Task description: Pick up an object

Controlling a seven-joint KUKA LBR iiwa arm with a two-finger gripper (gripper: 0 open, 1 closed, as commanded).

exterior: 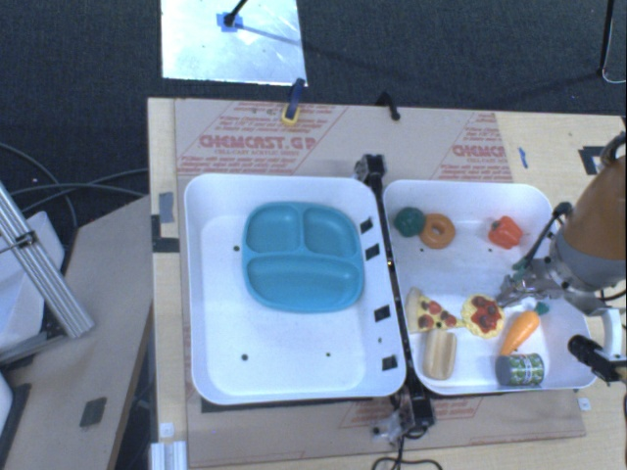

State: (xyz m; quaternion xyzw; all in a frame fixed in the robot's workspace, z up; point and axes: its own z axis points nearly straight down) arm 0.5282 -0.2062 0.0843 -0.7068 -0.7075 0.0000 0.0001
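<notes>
Left bin (211, 292): blue divided plate (302, 258), centred. Landmark = carrot (520, 330), right bin (470, 192). Pizza slice (431, 313) well left of carrot, hot dog bun (440, 353) below-left of it. Green item (409, 221) + donut (437, 230) touching, far up-left of carrot. Round pizza piece (482, 315) just left of carrot. Red pepper (506, 232) well above carrot. Can (519, 369) just below carrot. Pincer (516, 290) just above-left of carrot, over the pizza piece; tips prob. apart, nothing clamped.
</notes>
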